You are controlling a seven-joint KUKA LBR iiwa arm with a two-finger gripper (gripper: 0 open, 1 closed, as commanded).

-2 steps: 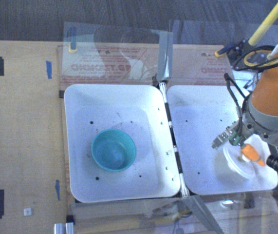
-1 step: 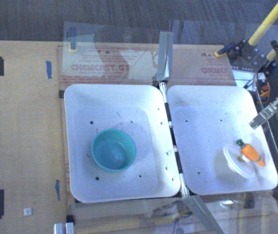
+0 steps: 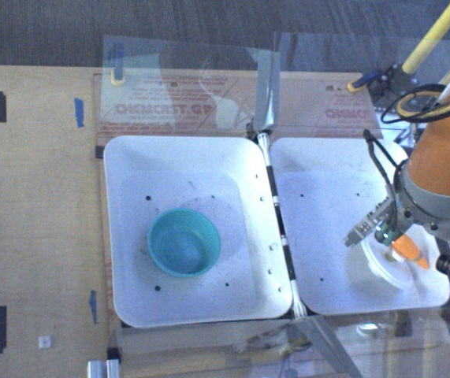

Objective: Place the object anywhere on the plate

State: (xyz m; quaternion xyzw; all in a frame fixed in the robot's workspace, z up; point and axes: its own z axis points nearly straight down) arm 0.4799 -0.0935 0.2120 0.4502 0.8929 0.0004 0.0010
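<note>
- I start with the big things. Two white bins sit side by side, and the right bin (image 3: 327,235) is the one I use to tell where things are.
- The left bin (image 3: 130,172) touches the right bin's left wall. A teal bowl (image 3: 184,242) sits in it, well apart from my work.
- My arm (image 3: 441,164) hangs over the right bin's right side, with its orange band on top.
- A white plate (image 3: 378,272) lies in the right bin's lower right corner. It is hard to see against the white floor.
- My gripper (image 3: 384,231) sits just above the plate, near the right bin's right wall.
- I cannot tell how the grip end is set. It is too small and partly hidden under the wrist.
- The orange object (image 3: 407,250) is the smallest thing. It lies over the plate's right part, just beside the gripper, down and to the right of it in the picture.
- Its long side slants from upper left to lower right.
- I think the object is already above the plate, so the next move should be mostly down. I cannot say if it is held.
</note>
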